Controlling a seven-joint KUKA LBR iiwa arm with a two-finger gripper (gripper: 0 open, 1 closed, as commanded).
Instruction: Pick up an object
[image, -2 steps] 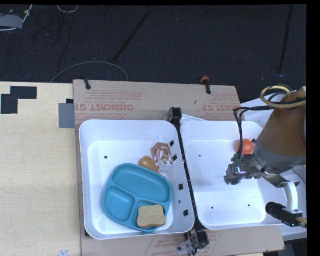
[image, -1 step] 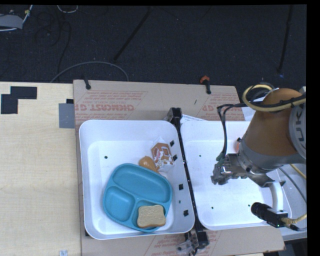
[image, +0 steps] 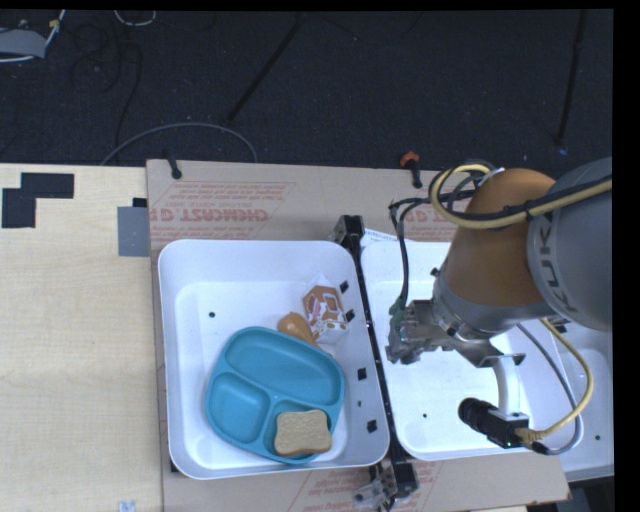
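While your pincer (image: 405, 340) hangs low in the right bin (image: 440, 440) near the divider, you cannot tell its state. Left bin (image: 185, 300) holds a blue tray (image: 260, 385) carrying toast (image: 302, 432), with a wrapped snack (image: 325, 308) just beside.

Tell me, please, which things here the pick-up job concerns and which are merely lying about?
Job: blue tray, bread slice, wrapped snack, orange piece, gripper.
Lying about: cables, cardboard sheet, black divider.
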